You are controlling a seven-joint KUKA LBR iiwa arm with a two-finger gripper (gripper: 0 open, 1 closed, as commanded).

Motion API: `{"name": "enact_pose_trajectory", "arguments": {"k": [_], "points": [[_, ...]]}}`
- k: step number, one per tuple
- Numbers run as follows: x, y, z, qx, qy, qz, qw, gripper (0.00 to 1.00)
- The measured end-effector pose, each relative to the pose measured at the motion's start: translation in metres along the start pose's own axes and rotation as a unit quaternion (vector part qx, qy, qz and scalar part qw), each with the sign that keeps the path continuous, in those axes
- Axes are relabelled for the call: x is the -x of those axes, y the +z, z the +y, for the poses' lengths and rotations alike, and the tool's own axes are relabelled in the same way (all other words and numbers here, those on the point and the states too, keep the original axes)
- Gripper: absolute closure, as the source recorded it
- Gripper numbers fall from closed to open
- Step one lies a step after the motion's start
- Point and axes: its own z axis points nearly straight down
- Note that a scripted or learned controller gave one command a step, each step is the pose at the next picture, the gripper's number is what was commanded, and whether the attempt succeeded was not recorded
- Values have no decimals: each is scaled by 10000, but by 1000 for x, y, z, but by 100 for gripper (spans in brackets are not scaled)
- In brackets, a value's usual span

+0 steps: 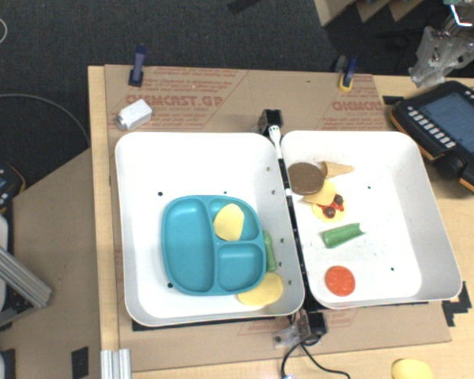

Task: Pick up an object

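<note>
Gripper and arm not in frame, so finger state: cannot tell. Nothing picked yet, by the look of it

Right bin [426,212] contents, all loose:
- brown disc [305,178] near the inner top corner, lying partly on a tan wedge [337,169]
- small red/dark bits [332,206] just below it, on a yellow scrap
- green piece [341,234] mid-bin, long axis roughly left-right with the right end tilted slightly up
- red disc [340,280] near the bottom edge, well apart from the rest

Left bin [134,212]:
- teal tray [189,243] with compartments in the lower half
- yellow piece [229,223] in the tray's top right compartment
- second yellow piece [261,292] at the tray's bottom right corner, partly under its rim, close to the bin's bottom edge
- thin green strip [269,251] wedged between the tray and the bin's inner wall

Arm comes in from the right, so the right bin is the nearer one. My pick would be the red disc or the green piece: both isolated, open floor around them. For the green piece, close the fingers across the short axis. The brown disc cluster is stacked, so a grasp there risks taking two things or slipping. Left-bin items sit against the tray rim or bin wall, poor finger clearance

Clutter outside the bins: white block [134,114] on the board top left, pendant [446,125] at right
</note>
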Motion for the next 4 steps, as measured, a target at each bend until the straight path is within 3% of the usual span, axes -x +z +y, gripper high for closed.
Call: {"name": "enact_pose_trajectory", "arguments": {"k": [1, 2, 3, 4], "points": [[-4, 146, -32, -153, 50, 6, 9999, 100], [-51, -3, -36, 18, 16, 12, 10000, 100], [-46, 113, -43, -138, 55, -4, 9999, 100], [-121, 233, -68, -154, 5, 0, 9999, 100]]}}
